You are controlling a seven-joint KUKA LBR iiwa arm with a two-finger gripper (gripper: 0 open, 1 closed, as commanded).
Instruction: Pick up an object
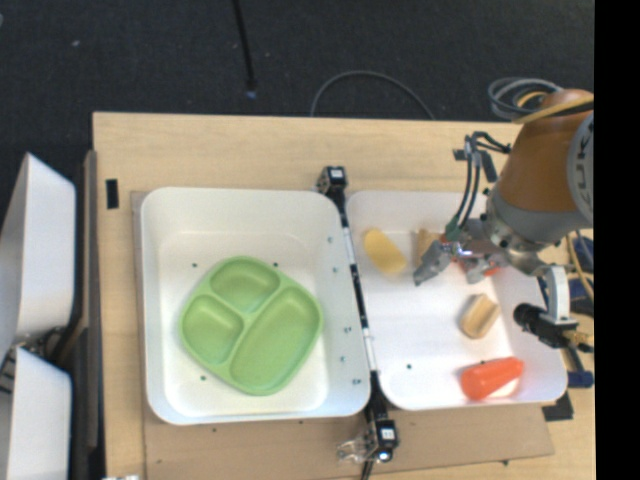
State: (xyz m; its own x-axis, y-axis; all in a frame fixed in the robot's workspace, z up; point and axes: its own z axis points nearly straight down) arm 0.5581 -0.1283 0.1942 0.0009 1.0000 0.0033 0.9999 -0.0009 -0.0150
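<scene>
While I hang low over the right white plastic bin (400, 378), my hand (447, 256) sits near its far edge, just beside a small tan block (424, 242) and a rounded yellow lump (383, 251) that lies toward the divider between the bins. The view of my fingers is dark and blurred; they look spread apart with nothing between them, though I would not swear to it. I judge I am lined up here because the yellow lump is the nearest pickable thing with bare floor around it. A short tan cylinder, perhaps a cork or bread piece (479, 315), rests mid-bin on the right side, and an orange-red carrot-shaped piece (490, 378) lies close to the near rim, where the wall would crowd my fingers. The middle of this bin offers the most open room. The left white bin (160, 268) on the wooden table (220, 148) carries a green divided plate (251, 324).
</scene>
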